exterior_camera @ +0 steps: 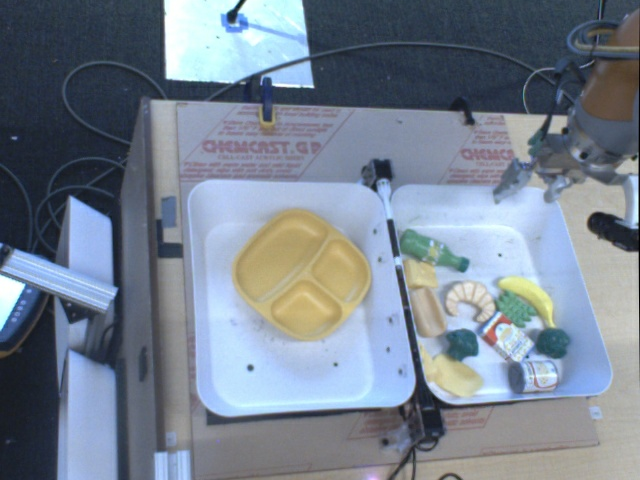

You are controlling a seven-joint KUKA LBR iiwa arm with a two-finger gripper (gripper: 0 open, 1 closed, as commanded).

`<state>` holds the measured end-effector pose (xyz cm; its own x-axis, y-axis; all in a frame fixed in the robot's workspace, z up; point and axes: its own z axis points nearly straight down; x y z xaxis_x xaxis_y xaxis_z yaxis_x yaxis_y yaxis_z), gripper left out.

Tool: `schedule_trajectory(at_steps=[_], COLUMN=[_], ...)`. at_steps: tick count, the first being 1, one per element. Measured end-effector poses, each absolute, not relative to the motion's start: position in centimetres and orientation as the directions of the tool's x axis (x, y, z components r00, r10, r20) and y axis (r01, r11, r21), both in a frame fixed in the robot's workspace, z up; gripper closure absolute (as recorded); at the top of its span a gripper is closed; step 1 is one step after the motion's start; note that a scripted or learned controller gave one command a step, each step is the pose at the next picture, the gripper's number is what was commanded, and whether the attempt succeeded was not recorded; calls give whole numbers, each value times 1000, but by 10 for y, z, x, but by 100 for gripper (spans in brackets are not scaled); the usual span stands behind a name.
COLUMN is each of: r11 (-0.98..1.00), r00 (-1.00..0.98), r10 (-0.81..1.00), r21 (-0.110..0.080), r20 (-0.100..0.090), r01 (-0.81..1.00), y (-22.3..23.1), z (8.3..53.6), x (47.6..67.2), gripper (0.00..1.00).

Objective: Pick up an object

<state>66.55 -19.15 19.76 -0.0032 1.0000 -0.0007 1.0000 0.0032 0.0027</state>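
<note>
A small tin can (533, 374) is seen nearest, at the right bin's (580, 268) front edge. The pincer (530, 182) is held spread and empty above that bin's far rim, with the green bottle (434, 250) lying crosswise below-left of it.

A dark carpeted floor (80, 28) is seen around the bench (300, 133), whose top is covered by brown board printed with red lettering. 1 pale sheet (236, 28) is laid flat on the floor beyond it. Black cables (90, 68) are looped across the carpet. A metal rail (60, 280) is seen at left.
</note>
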Motion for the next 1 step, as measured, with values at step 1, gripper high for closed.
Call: schedule_trajectory(at_steps=[1], r11=[1], r00=[-1], r10=[1000], r21=[1], r20=[0], r01=[1000], y=[-173], z=[84], x=[576], gripper=[0])
